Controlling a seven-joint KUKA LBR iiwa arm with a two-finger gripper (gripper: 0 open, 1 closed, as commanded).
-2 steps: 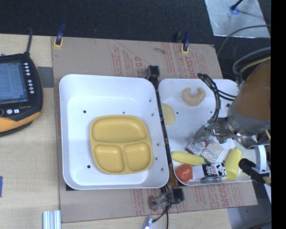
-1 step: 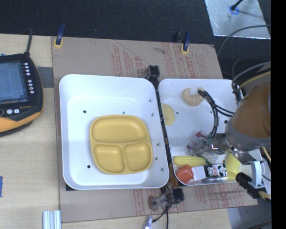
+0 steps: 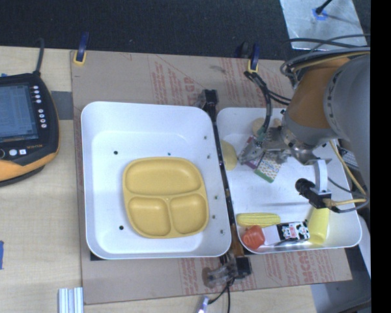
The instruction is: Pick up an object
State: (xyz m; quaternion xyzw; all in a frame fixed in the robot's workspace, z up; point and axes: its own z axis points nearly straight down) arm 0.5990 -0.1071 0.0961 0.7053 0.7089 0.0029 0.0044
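1. Down in the right bin (image 3: 352,240), the fingers (image 3: 253,152) sit low near its upper-left part, hung from the grey arm (image 3: 352,103) with the orange band; how wide they stand I cannot tell, since wrist and cables blur the tips.
2. Just beside and below the fingers lies a small patterned card-like packet (image 3: 269,169), tilted, long axis running from upper left to lower right. Whether the fingers touch it cannot be told.
3. Left of the fingers, a pale yellow rounded item (image 3: 229,154) rests against the bin's left wall.
4. Along the bin's near edge: a yellow corn cob (image 3: 258,220), long axis left to right; a red-orange rounded piece (image 3: 253,238) just below it, touching or nearly so; a black-and-white packet (image 3: 292,231) lying flat, long axis left to right; a yellow bottle-like object (image 3: 318,224) with a dark top, long axis running up and slightly left.
5. Left bin (image 3: 94,175) holds one yellow divided plate (image 3: 164,196), three compartments, one wide above and two smaller below, lying flat and centred.
6. Both bins sit side by side on a brown sheet (image 3: 150,70) over the surface; clamps (image 3: 81,48) pin the sheet's far edge.
7. Far left on the surface: a tablet-style pendant (image 3: 16,126) with orange casing, well apart from the bins.
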